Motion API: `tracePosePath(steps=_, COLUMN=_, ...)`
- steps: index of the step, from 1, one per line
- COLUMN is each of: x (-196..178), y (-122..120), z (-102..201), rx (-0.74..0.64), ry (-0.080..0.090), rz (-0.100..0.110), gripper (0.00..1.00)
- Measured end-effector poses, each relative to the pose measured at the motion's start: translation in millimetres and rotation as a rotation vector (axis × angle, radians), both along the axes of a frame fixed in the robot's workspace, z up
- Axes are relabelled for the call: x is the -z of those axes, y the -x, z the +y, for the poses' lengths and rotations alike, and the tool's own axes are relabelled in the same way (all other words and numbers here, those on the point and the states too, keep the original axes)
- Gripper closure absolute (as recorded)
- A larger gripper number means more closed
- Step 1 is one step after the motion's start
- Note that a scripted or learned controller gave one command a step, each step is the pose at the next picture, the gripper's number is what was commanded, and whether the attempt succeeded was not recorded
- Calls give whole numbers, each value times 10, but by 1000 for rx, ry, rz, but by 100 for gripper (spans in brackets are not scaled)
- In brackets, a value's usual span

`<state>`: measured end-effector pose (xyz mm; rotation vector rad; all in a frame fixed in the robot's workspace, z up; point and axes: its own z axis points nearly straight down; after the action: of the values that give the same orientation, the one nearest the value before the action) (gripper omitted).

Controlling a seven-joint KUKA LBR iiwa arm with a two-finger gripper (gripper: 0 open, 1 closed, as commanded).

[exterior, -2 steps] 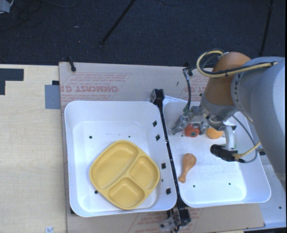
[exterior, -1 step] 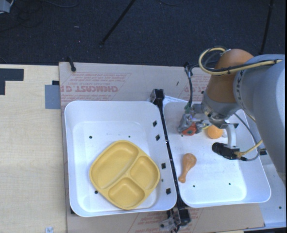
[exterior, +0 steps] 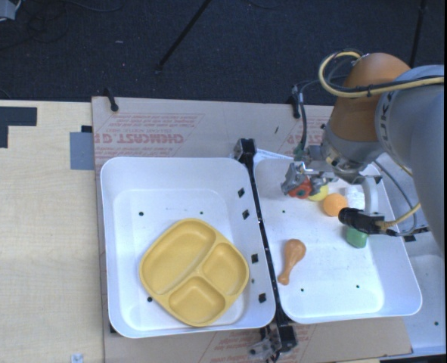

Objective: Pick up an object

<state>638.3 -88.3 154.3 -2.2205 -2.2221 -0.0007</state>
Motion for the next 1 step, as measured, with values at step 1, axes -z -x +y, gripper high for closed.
tracePosePath(steps=1, x=-562, y=52, z=-83, rx=3, ry=1, rz=-1, gripper=100)
